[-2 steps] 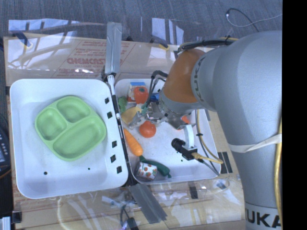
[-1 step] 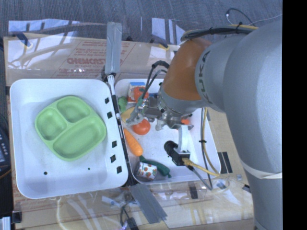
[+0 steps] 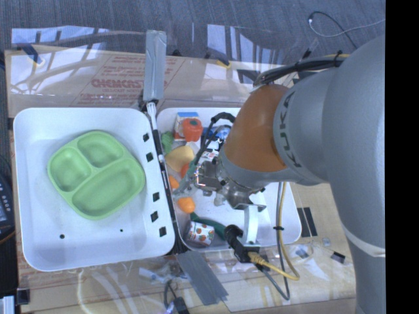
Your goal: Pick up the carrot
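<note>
- You see the carrot (image 3: 186, 205) in the right bin (image 3: 292, 231), near its left wall.
- Your end effector (image 3: 208, 176) sits just above it; whether it grips, you cannot tell.
- A yellow piece (image 3: 180, 156), an orange-topped carton (image 3: 189, 127) and a small printed carton (image 3: 201, 233) crowd around.
- The left bin (image 3: 39, 234) holds a green divided plate (image 3: 96, 173).

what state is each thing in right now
green plate: upright, compartments bare, in left bin
hand: low over the right bin's toys, nothing seen held
orange toy: lying loose on the bin floor
yellow toy: lying among the pile
</note>
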Available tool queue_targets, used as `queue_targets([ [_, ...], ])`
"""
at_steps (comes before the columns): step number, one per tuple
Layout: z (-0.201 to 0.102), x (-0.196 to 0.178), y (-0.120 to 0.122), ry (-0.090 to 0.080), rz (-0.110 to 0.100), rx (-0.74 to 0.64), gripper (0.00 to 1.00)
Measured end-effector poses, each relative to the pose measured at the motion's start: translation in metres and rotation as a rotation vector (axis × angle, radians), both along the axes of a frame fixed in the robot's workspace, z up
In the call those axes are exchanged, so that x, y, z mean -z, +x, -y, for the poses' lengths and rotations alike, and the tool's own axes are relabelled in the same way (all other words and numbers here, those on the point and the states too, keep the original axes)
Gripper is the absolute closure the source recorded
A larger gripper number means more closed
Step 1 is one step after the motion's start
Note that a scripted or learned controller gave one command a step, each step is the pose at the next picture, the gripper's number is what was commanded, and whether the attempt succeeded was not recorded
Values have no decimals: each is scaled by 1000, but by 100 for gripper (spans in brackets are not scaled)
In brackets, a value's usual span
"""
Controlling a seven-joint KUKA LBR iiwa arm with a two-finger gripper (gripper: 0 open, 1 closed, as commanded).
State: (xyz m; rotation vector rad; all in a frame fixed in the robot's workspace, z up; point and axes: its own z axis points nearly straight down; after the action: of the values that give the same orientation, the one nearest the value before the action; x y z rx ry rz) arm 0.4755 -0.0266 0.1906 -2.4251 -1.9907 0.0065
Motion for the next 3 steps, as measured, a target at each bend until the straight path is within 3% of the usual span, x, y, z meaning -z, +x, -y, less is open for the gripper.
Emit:
queue_targets([
  [1,-18,0,0,2,-2,-139,0],
  [2,-18,-9,1,1,-3,-143,100],
  [3,-18,-9,1,1,-2,-144,0],
])
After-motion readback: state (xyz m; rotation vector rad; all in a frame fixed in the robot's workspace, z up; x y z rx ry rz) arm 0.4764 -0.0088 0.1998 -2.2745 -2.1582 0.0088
